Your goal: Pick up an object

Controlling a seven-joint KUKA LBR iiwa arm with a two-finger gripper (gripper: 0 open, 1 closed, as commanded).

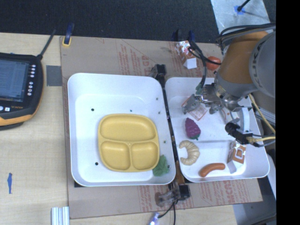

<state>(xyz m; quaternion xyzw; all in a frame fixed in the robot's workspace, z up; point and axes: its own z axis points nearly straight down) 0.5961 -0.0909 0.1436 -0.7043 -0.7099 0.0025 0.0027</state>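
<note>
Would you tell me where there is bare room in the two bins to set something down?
Left bin: a bare strip along its far wall above the yellow tray, and another down its left side. Right bin: crowded by grapes, croissant, sausage, carton and the arm.

Two bins sit side by side on the desk (37, 144). Left bin (79, 125): divided tray (128, 142) at centre, broccoli piece (161, 166) at its near right corner. Right bin (262, 165): my gripper (201, 104) at the far left; grape bunch (192, 128), croissant (189, 152) and sausage (212, 169) nearer, carton (237, 154) right.
</note>
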